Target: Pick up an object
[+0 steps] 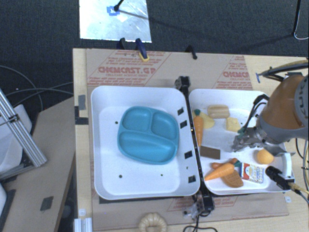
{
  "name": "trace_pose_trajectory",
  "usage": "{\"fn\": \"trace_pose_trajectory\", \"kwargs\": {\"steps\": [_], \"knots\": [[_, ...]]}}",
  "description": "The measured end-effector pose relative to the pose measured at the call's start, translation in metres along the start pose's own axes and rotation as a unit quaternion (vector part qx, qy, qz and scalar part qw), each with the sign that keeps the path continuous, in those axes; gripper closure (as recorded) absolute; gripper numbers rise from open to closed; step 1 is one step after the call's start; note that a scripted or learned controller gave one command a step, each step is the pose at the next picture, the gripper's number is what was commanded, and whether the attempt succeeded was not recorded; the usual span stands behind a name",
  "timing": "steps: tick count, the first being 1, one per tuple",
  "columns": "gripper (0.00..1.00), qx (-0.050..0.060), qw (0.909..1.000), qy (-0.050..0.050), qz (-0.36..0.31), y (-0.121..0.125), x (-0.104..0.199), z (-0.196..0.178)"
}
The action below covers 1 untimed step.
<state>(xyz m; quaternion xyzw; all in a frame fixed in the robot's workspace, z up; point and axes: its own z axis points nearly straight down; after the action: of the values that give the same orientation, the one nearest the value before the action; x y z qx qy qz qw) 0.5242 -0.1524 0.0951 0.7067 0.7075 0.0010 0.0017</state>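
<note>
**Arm low over the right bin, toy food scattered below it**

At the bottom edge of the frame a pale braided ring (153,222) lies on the tabletop (217,64), just in front of the two bins.

In the lower part of the right bin (227,94) sit an orange carrot (219,170), a brown cookie-like piece (232,179) touching its right end, and a small white carton with red and blue print (253,172) just beside that. A round orange fruit (265,156) lies above the carton, near the right wall. A dark brown flat rectangle (209,152) rests left of centre.

The gripper (243,141) hangs low in the middle of this bin, reaching in from the right of the frame under the arm's orange band. The fingers are dark and blurred against the white floor; whether the jaws are open or closed cannot be told, and nothing is visibly held between them.

Further up the bin lie a pale yellow block (233,124), a tan bread-like roll (218,111), and a second, upright carrot (198,128) along the left wall with a yellowish piece (208,122) beside it.

The left bin (108,178) holds a blue divided plate (148,134) at its centre.

At the top left of the frame a shiny silver sheet (115,12) lies on the dark floor.
</note>
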Motion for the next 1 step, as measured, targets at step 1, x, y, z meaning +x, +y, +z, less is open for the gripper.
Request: {"fn": "trace_pose_trajectory", "kwargs": {"steps": [1], "knots": [[1.0, -0.001, 1.0, 0.0, -0.001, -0.0012, 0.0028, -0.044]]}}
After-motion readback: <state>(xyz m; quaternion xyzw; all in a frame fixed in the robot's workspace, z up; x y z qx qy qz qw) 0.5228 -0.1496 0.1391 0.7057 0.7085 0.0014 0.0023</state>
